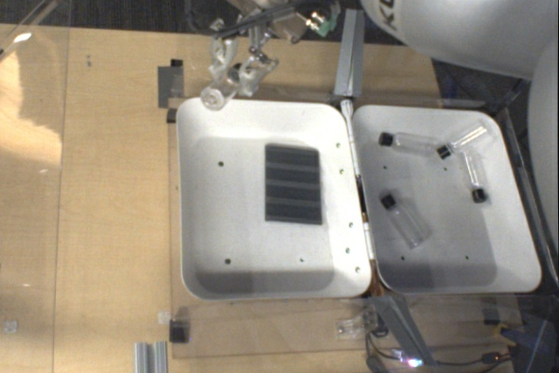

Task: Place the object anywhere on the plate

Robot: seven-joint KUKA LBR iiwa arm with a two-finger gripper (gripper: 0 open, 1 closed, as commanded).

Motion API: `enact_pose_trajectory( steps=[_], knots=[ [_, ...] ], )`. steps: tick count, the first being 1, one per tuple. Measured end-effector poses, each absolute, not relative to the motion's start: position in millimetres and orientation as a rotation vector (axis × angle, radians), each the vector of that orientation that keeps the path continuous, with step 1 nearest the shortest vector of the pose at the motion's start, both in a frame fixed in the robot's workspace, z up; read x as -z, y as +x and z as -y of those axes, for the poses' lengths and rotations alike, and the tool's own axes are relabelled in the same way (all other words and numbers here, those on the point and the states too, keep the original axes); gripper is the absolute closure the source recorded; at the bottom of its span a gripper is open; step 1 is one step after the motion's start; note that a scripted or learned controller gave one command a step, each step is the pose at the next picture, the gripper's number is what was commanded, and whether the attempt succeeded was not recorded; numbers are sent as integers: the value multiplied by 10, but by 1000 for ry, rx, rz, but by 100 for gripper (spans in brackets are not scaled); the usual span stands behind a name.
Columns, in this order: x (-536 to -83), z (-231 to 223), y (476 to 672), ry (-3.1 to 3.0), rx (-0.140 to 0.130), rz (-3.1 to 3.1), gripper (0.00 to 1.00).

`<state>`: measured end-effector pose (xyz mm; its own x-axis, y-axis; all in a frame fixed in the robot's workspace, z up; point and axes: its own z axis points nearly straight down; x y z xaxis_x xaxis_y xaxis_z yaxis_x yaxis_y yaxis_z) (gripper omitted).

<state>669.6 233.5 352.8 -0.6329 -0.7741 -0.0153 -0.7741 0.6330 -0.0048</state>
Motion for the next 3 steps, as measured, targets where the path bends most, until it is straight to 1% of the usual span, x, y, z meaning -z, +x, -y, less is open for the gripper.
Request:
enact_pose_trajectory(
  steps=[1,2,3],
  knots=[
    [-3125,-2148,6696,-621,-5,-3070,100],
    [-2353,-2347,6693,25,-7,-3134,100],
    [-2816,-2355,6695,129,-9,-3128,100]
  ],
)
